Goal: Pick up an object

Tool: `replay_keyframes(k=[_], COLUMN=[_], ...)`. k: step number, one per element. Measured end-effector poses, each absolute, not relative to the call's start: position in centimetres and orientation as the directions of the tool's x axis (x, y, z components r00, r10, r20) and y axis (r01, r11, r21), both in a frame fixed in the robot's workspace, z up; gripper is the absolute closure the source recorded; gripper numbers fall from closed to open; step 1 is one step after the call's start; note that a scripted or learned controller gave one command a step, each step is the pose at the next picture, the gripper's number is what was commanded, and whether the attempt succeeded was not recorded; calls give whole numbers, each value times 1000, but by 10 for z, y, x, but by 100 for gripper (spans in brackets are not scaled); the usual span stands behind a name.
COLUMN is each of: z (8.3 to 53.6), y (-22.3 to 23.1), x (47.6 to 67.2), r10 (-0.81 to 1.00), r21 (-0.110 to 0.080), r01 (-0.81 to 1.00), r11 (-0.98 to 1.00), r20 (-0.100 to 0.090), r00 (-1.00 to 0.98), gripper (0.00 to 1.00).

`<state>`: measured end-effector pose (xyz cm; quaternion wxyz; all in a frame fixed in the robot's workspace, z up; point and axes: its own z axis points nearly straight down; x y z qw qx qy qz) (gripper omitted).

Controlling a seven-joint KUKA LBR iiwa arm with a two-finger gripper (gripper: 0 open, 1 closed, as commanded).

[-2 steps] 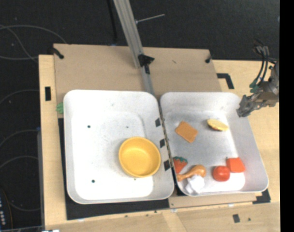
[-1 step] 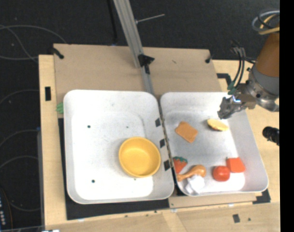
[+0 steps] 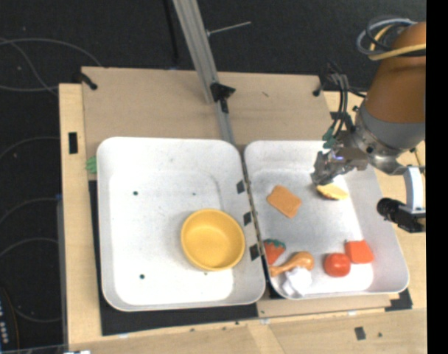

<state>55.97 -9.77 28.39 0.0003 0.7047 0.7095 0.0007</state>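
An orange slab (image 3: 284, 200) lies just left of the pincer (image 3: 327, 174), within the right bin (image 3: 283, 153). Well nearer the front rim than the pincer sit a red ball (image 3: 337, 265) and an orange block (image 3: 359, 251). Far to the pincer's left, a yellow bowl (image 3: 212, 239) rests in the left bin (image 3: 150, 161).

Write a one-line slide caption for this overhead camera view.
Robot hand poised over a yellow piece in the right bin; a yellow bowl sits in the left bin.
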Motion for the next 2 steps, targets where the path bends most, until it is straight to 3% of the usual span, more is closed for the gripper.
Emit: replay_keyframes(k=[2], z=[270], y=[-13], x=[535], r10=[1000], r21=[0], r01=[1000], r11=[6], r20=[0], r00=[-6], gripper=[100])
